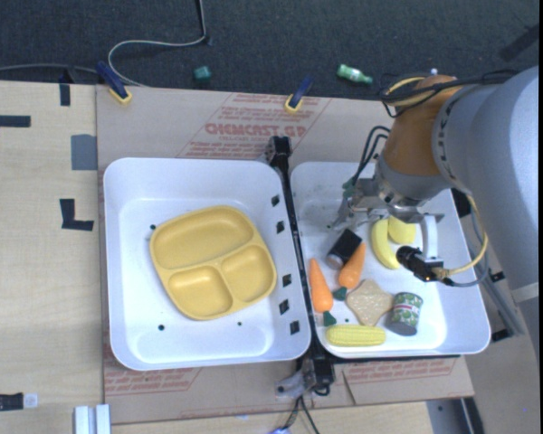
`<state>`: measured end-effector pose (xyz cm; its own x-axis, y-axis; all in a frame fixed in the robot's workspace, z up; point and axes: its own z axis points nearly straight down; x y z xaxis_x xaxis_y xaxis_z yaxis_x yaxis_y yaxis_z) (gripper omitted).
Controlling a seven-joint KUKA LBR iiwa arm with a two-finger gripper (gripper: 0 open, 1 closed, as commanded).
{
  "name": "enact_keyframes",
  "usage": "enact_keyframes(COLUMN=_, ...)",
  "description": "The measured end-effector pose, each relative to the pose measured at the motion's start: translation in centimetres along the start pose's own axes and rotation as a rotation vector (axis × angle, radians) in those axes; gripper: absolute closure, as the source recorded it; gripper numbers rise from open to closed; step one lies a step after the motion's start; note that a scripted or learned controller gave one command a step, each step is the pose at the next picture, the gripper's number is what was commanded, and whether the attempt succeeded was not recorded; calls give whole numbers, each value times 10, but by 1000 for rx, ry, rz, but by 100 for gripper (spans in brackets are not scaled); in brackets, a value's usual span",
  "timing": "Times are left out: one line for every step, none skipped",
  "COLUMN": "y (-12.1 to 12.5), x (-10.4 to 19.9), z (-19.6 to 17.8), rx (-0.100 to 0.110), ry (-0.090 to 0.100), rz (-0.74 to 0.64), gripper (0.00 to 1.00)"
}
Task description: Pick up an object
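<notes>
The right bin (452, 333) holds several toy foods. An orange carrot (319, 286) lies near its left wall. A second, shorter carrot (352, 266) is tilted beside it. There is also a tan bread slice (369, 302), a yellow corn cob (356, 335), a small green can (404, 314) and a yellow rounded piece (386, 240). My gripper (346, 235) hangs low over the bin's middle, just above the short carrot's upper end, with a black block (344, 244) at its tip. The wrist hides how the gripper stands.
A yellow divided plate (213, 260) lies in the left bin (127, 333). A black divider (288, 233) runs between the bins. The grey arm (489, 161) covers the right bin's far right part. Cables loop beside the wrist (462, 269).
</notes>
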<state>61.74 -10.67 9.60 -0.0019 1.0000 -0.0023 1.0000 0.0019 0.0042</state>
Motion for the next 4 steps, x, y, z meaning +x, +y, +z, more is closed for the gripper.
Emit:
enact_keyframes(y=0, x=0, z=0, rx=0, ry=0, rz=0, gripper=0)
enact_keyframes(y=-75, x=2, z=9, rx=3, ry=2, rz=2, gripper=0)
enact_keyframes(y=-74, x=1, z=0, rx=0, ry=0, rz=2, gripper=100)
enact_keyframes(y=-94, x=79, z=-89, rx=5, ry=3, rz=-1, gripper=100)
